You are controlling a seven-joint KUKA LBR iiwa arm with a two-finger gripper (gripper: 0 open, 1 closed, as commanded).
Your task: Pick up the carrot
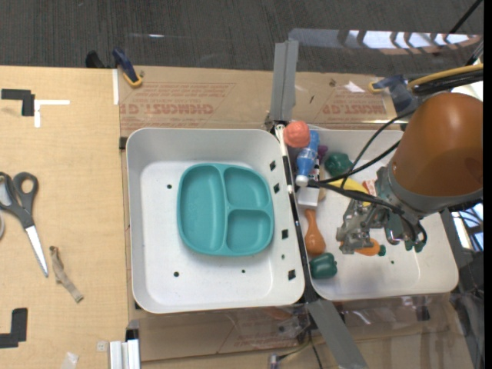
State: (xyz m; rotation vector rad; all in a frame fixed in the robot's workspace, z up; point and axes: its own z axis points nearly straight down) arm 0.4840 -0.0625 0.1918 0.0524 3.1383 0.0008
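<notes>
A small orange carrot [372, 249] lies on the floor of the right bin [430, 279], toward its near half, mostly covered by the tool [355, 237]; the part that shows is a short stub at the tool's right side, its long axis seemingly running left to right, though which end is the tip cannot be told. The metal tool sits low over it, touching or almost touching, and whether it is wide, narrow or holding anything cannot be told from this angle. Above it the arm's glossy orange band [446, 148] bulges over the bin's right side, with black cables trailing across.

Just left of the tool lies a smooth orange-brown pear-shaped piece [314, 233], and near the front left corner a shiny green pepper-like piece [322, 265]. Along the shared wall, farther back, sit a round pinkish-orange ball [297, 135], a blue bottle [306, 162], a dark green lump [337, 162] and a yellow piece [352, 184].

The left bin [146, 229], white and shallow with rounded corners, holds a teal plastic tray [225, 208] with 3 compartments. Scissors [23, 210] with grey handles lie on the pale wooden table [61, 298] at far left.
</notes>
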